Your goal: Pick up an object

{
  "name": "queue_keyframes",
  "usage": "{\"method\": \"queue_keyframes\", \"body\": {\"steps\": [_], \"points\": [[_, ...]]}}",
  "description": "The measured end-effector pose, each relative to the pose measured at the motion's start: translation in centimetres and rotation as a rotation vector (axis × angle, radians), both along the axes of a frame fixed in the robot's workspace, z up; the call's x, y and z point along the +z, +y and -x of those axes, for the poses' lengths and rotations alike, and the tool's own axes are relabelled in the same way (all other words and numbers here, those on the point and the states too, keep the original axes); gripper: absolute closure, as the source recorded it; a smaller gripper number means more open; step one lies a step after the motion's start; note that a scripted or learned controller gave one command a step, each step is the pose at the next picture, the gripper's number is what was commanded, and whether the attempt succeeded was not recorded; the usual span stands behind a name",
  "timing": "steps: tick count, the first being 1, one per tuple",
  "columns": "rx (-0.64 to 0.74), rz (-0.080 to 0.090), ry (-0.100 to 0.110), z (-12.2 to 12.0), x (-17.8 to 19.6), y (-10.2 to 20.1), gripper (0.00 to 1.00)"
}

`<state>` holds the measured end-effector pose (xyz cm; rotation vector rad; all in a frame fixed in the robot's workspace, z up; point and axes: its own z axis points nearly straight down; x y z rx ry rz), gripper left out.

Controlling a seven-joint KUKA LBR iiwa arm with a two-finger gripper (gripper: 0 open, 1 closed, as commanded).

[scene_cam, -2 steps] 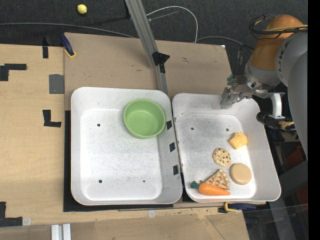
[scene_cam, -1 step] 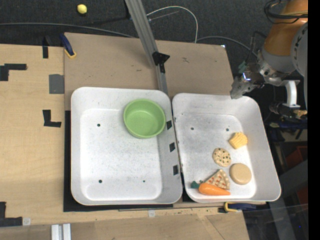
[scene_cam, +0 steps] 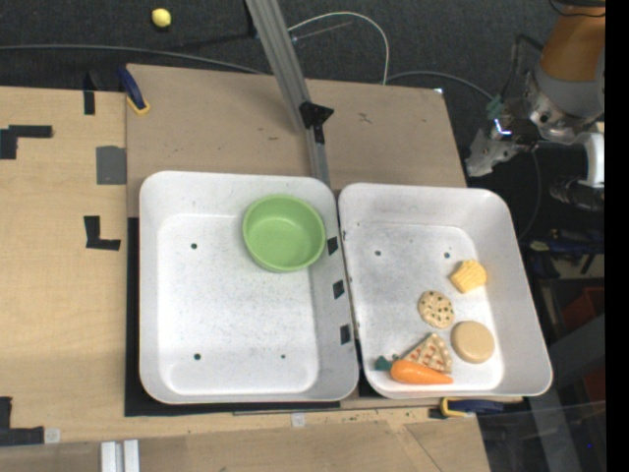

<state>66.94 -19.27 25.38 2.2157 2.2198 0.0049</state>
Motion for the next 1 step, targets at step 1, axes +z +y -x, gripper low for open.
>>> {"method": "queue_keyframes", "body": {"steps": [1], "points": [[0.002,-0.002,0.008,1.86,-0.94,4.05,1.0]]}}
